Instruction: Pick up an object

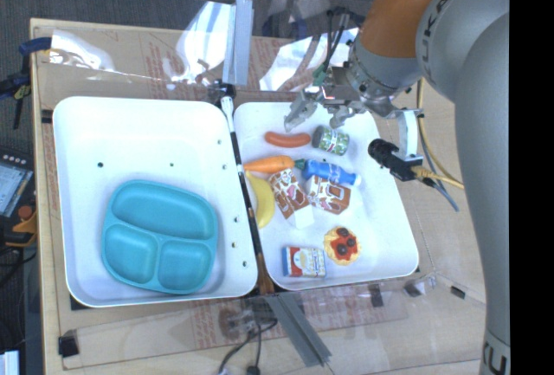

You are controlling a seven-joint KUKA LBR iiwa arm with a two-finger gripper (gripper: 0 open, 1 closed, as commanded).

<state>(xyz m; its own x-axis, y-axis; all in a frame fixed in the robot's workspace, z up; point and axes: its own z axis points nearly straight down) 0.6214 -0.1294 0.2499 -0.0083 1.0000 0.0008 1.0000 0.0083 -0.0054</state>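
My gripper (319,115) hangs over the back of the right bin (394,222), its two fingers (299,114) spread apart and open with nothing between them. Just below it lie a red sausage (287,139) and a green can (331,140). Further forward are an orange carrot (270,164), a blue bottle (328,171), a yellow banana (260,199), two brown-and-white cartons (290,191) side by side, a small red-and-white carton (305,261) and a yellow tart with red topping (341,245).
The left bin (86,131) holds a blue divided plate (160,235). A raised divider (235,157) separates the bins. Crumpled clear plastic (208,31) lies behind them. The grey arm with its orange band (402,5) and cables takes up the upper right.
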